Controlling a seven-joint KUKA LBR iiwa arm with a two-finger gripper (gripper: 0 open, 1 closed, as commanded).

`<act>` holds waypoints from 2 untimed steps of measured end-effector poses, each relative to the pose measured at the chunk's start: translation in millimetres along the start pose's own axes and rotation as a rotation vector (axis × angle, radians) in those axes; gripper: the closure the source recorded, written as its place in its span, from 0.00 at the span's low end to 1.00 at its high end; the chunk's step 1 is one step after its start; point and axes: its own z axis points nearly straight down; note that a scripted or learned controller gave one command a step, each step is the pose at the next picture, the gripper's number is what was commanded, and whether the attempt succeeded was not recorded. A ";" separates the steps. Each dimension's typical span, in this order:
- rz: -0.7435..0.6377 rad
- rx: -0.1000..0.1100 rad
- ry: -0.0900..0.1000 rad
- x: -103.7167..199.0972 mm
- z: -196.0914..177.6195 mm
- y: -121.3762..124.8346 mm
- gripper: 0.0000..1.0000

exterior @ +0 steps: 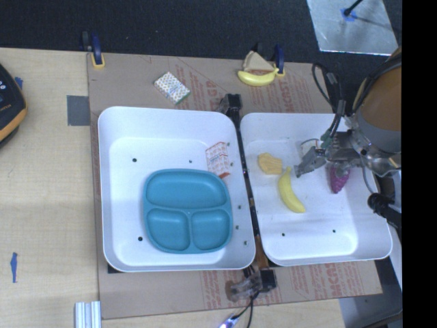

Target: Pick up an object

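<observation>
Lying just left of the gripper [308,162], a banana [291,193] rests apart.

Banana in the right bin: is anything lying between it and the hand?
Nothing: in the camera view only bare white bin floor separates the banana from the hand, which hovers just up and right of it. The purple object lies farther right.

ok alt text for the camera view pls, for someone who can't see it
Seen from above, the robot arm's hand hovers low in the right white bin, beside a banana, a small yellow piece and a purple object. The left white bin holds a blue divided plate and a small red-and-white packet.
</observation>
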 end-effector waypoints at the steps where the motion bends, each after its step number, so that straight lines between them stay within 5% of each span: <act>1: 0.000 0.001 -0.001 16.6 136.9 12.2 0.00; 2: -0.003 0.002 -0.002 15.4 126.5 12.4 1.00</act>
